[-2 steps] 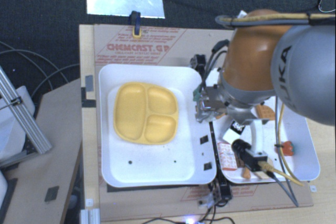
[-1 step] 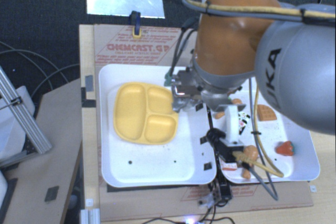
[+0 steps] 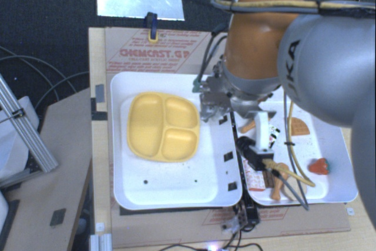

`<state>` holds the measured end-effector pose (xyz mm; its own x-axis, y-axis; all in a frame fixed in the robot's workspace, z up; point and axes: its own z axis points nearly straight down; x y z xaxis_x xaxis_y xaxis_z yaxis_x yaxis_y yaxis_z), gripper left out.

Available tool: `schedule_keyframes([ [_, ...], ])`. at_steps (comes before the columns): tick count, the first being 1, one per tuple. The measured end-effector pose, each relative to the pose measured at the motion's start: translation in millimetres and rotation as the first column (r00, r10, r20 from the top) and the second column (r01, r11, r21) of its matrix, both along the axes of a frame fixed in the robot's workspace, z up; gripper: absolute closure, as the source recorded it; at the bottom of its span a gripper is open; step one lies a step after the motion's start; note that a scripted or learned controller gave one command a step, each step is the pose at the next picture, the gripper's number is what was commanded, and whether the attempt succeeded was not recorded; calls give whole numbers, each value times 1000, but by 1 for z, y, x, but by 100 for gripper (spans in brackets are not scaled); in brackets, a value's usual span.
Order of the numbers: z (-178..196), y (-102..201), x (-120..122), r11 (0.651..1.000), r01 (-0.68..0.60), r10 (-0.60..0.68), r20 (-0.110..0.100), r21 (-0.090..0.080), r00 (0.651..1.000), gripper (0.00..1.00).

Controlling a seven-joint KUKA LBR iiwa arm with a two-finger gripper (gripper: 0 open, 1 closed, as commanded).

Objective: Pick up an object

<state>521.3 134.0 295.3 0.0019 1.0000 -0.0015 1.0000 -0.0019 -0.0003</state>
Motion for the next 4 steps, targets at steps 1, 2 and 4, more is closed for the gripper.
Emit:
schedule_keyframes([
  [1, -174, 82, 26, 1000, -10, 10, -11, 0, 1000, 100],
  [2, -86, 100, -15, 1000, -10, 10, 5, 7, 1000, 100],
  [4, -177, 74, 30, 1000, 1, -1, 0, 0, 1000, 100],
])
